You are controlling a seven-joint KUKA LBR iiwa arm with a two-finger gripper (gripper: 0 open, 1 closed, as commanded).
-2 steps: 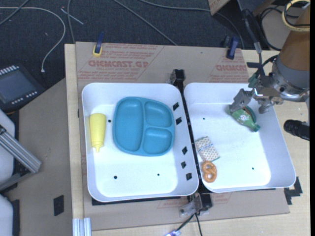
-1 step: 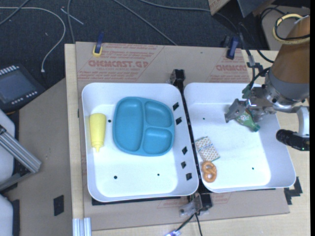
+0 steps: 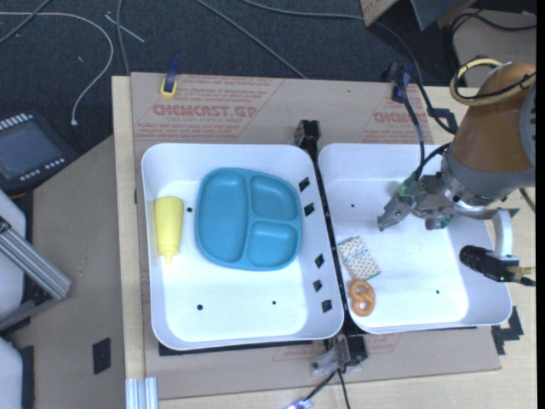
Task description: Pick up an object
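Observation:
My gripper hangs over the middle of the right bin, its fingers pointing down-left with nothing seen between them. A checkered packet lies in the right bin below and left of the gripper, apart from it. A pretzel rests near that bin's front left corner. In the left bin lie a blue divided plate and a yellow bottle at its left.
A row of black clips runs along the divider between the bins. The bench's cardboard top lies behind the bins. Cables trail over the dark floor at the back.

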